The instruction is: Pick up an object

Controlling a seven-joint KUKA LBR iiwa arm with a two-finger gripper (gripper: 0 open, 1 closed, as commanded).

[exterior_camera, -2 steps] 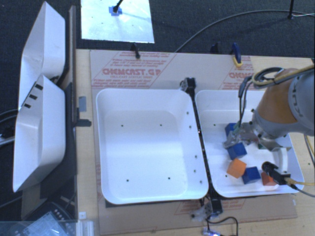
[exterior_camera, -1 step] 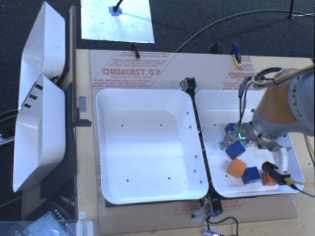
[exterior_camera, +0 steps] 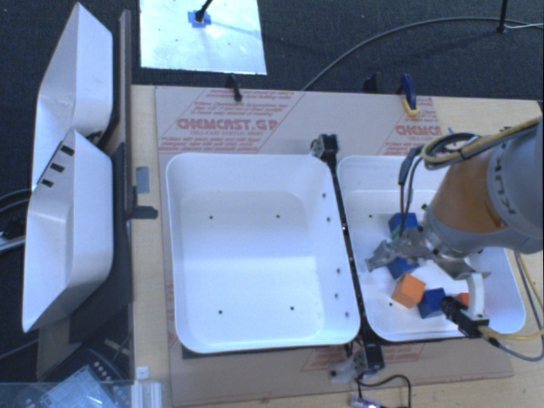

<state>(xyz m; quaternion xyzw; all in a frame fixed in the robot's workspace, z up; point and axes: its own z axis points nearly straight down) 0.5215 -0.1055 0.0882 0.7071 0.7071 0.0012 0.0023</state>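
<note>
Nearest, along the front edge of the right-hand shallow white plastic bin, a small blue block lies with its long axis running roughly left to right, tilted slightly, and a small orange-red piece sits just beside it on the right. Just behind and to the left, an orange cube rests with one corner pointing toward the near edge. Farther in, a blue block lies close to the two-finger gripper, and another blue block stands beyond it toward the far wall. Whether the claw is open, closed or gripping anything cannot be told. The grey arm with its orange band reaches in from the right, bent down over the right bin. To the left, the second white bin sits alongside, touching the first.
</note>
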